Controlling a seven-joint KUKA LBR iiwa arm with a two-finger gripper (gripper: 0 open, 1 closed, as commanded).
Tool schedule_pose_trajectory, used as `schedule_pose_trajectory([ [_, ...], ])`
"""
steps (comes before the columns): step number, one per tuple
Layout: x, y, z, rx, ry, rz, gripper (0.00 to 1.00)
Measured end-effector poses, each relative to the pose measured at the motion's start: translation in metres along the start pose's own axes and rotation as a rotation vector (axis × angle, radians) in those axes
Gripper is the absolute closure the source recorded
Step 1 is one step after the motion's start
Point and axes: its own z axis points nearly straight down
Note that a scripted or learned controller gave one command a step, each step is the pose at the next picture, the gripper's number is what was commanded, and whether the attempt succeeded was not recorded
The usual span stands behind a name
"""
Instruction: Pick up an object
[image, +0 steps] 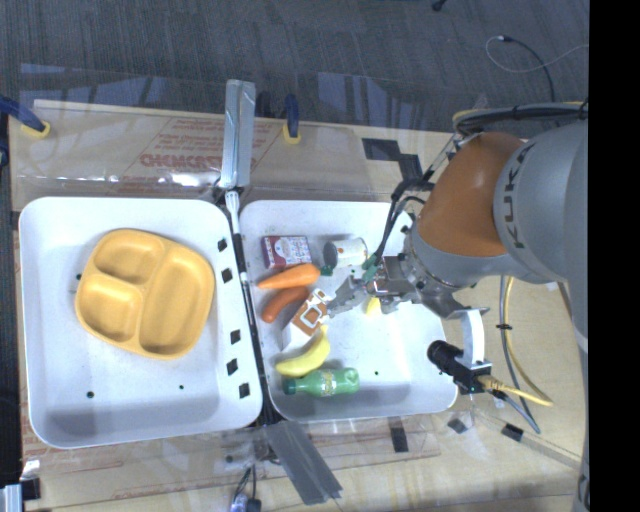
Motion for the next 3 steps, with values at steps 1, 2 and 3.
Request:
schedule_pose_trajectory([
  [1, -0.079, 0.033, -0.003, -0.003, -0.001, -0.020, 0.00],
  [2, -0.075, 0.076, 0.105, -0.004, 0.005, 0.360, 0.00],
  [3, -0.075, 0.074, 0.100, 0.007, 0.004, 0.354, 1.00],
])
